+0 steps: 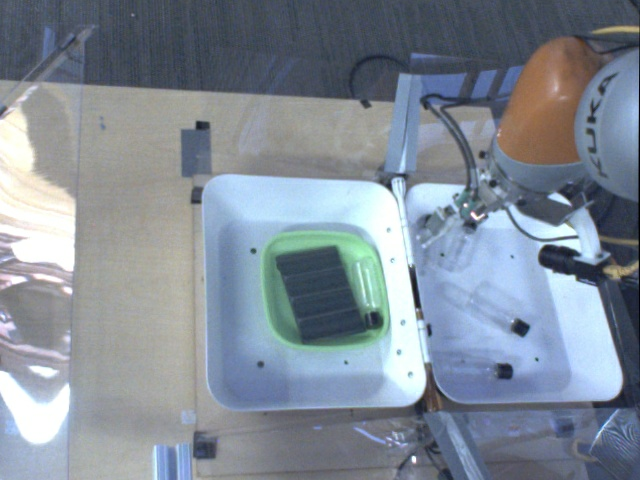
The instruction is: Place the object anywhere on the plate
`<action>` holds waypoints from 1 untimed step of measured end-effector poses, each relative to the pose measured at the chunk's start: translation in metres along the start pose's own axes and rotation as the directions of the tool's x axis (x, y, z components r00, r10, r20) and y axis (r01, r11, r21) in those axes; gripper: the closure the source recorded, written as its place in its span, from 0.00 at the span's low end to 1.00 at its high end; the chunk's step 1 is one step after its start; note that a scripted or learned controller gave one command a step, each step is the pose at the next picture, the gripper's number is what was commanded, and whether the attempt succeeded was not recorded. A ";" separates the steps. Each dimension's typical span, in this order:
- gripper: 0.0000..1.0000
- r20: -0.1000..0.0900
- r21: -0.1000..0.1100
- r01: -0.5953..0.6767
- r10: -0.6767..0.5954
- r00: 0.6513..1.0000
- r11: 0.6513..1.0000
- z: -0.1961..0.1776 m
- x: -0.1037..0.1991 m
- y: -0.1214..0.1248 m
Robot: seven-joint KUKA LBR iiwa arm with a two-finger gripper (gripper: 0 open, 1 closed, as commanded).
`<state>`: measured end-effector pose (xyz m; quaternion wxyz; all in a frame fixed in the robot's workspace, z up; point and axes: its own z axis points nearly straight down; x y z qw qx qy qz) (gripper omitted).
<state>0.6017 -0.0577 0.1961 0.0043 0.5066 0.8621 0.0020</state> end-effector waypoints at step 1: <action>0.00 0.002 -0.001 0.010 -0.010 1.000 1.000 -0.024 -0.047 -0.014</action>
